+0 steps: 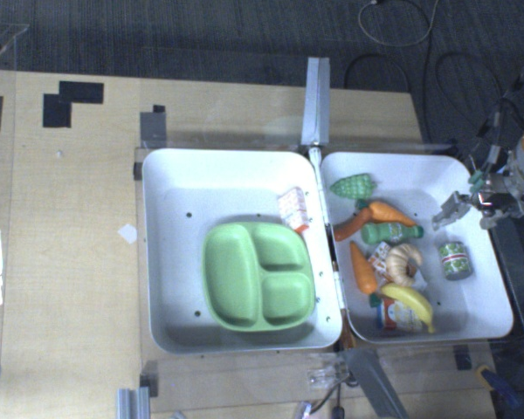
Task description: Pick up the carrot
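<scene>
From the overhead camera, my claw (451, 208) hangs over the right bin's (498, 321) far right side, near its rim, with nothing between the fingers. They look slightly apart, though at this size and blur I cannot tell for sure. The carrot is well to the left of me. In fact I see what may be three orange pieces: one (393, 213) lying across the upper middle of the bin, one (350, 224) slanting down toward the divider, and one (362, 269) lower, pointing along the bin's left wall. I take the upper one as my target, since it lies nearest and most exposed.

To do this well, I judge I should cross leftward above the clutter, turn my fingers across the carrot's narrow width, and come straight down on its middle. A green bottle (389, 232) lies touching it just below, and a leafy green piece (352, 185) sits near its upper left, so a sloppy descent could catch either.

Open room lies along the bin's right half: only a small can (454, 260) stands there, just below me. The donut (402, 262) and banana (410, 303) crowd the lower middle. The left bin (170, 182) holds a green tray (258, 275) and a small packet (293, 209), apart from my path.
</scene>
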You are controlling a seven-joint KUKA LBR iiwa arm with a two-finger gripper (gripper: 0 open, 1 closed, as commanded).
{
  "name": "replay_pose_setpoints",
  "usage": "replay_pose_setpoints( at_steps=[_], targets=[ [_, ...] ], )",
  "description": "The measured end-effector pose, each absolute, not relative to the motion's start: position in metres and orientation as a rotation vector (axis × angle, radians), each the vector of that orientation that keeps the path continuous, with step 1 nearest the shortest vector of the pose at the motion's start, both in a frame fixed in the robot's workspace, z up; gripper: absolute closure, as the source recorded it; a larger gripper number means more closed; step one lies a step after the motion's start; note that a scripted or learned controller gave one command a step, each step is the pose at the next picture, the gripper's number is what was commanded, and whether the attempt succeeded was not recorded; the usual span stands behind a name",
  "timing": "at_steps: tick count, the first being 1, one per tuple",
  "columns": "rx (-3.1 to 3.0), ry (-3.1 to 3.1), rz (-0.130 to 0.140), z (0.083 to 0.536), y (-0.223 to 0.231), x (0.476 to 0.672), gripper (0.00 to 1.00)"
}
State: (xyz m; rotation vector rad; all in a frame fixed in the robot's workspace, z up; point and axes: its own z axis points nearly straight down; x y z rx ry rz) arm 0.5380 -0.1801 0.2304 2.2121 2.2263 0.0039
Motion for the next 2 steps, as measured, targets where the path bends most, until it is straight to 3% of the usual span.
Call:
replay_pose_setpoints(
  at_steps=[1,2],
  targets=[
    [1.977,2.435,0.006,0.118,-0.147,0.571,0.0],
    [1.997,2.414,0.01,0.089,-0.108,0.63,0.0]
  ],
)
